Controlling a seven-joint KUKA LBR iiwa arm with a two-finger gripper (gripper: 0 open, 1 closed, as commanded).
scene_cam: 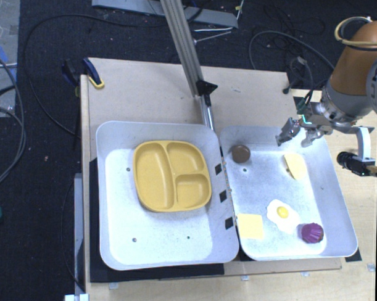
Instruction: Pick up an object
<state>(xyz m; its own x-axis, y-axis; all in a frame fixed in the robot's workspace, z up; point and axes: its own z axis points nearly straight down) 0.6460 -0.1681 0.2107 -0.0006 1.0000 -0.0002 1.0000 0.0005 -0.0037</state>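
Note:
The right bin (335, 201) holds a brown round piece (240, 154), a pale yellow wedge (295, 165), a fried egg toy (281, 215), a yellow square slice (250, 226) and a purple ridged piece (311, 232). My gripper (298, 134) hangs over the far edge of the right bin, just above the pale yellow wedge. Its fingers stand apart with nothing between them.
The left bin (111, 237) carries a yellow divided plate (173, 176). A metal pole (186, 48) slants down to the gap between the bins. The bench (147, 90) shows behind the bins, with a blue and yellow clamp (92, 74) at its far left corner.

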